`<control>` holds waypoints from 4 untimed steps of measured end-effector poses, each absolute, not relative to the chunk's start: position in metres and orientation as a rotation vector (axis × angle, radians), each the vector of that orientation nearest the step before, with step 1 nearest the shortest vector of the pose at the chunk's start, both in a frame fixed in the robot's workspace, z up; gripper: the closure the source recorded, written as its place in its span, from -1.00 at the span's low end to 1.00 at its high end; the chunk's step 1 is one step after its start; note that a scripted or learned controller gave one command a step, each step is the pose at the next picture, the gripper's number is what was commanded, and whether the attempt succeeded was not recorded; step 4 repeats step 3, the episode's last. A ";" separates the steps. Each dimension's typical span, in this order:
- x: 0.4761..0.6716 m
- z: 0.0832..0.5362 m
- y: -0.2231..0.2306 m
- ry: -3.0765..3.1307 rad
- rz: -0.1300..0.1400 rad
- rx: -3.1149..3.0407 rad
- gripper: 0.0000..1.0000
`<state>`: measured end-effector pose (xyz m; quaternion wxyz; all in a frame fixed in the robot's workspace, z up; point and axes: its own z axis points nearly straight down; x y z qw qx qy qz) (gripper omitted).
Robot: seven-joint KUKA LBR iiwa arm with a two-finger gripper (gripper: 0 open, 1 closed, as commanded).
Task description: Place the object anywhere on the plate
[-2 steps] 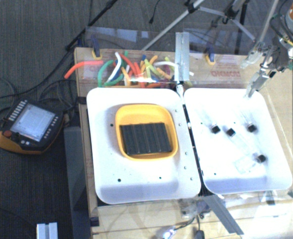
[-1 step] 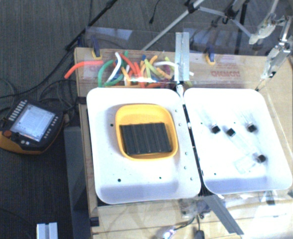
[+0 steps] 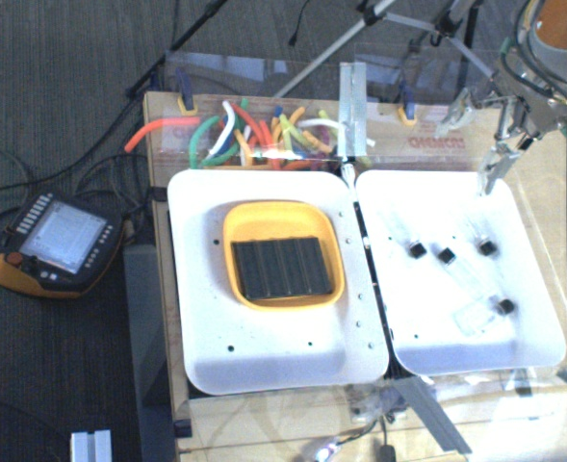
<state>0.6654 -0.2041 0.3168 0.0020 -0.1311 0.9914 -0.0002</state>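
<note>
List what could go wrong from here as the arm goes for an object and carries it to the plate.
1. The objects in the right bin look like clear pieces with small black caps, faint against the white, so a grasp may miss.
2. The tool hovers at the bin's far edge, apart from all of them.
3. The yellow plate sits in the left bin, so the carry must cross the divider; a loose grip could drop the piece.

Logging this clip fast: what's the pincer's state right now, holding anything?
Pincer: cannot be told whether open or closed; it hangs over the far edge of the right shallow white bin, with nothing visible in it.
</note>
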 end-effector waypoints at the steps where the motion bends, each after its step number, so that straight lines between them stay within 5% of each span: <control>1: 0.670 0.247 -0.223 3.089 -0.002 -0.551 -1.00; 2: 0.670 0.389 -0.222 3.077 -0.002 -0.599 -1.00; 3: 0.670 0.303 -0.183 3.063 0.000 -0.683 -1.00; 4: 0.670 0.303 -0.183 3.063 0.000 -0.683 -1.00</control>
